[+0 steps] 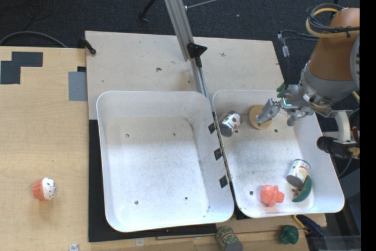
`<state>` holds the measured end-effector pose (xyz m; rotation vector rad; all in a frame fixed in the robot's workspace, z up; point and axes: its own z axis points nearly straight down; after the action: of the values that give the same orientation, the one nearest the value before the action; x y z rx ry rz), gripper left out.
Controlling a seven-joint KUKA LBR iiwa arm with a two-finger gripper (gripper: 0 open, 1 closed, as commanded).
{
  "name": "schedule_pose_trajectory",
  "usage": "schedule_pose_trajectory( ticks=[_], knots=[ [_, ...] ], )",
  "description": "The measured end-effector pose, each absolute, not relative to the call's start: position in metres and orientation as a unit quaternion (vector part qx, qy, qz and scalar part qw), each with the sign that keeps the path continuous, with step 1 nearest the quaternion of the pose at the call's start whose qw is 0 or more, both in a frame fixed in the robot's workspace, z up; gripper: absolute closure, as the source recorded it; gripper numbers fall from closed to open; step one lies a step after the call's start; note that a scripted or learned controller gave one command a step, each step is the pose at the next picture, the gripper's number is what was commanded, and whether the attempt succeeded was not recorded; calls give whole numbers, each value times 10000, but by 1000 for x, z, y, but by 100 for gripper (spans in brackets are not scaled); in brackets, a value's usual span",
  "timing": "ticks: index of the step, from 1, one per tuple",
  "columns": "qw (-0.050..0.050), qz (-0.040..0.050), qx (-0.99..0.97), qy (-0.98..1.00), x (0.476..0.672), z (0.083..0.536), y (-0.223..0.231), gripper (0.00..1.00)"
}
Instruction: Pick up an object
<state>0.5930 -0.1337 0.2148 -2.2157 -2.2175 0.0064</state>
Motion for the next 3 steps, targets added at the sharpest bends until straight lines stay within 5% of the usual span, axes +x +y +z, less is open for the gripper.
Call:
schedule_pose_trajectory(
  ticks=[1, 3],
  knots=[
    [13, 7, -7072, -7071, 594, 217, -134, 0],
    [42, 27, -7072, -7070, 587, 110, -133, 0]
  ],
)
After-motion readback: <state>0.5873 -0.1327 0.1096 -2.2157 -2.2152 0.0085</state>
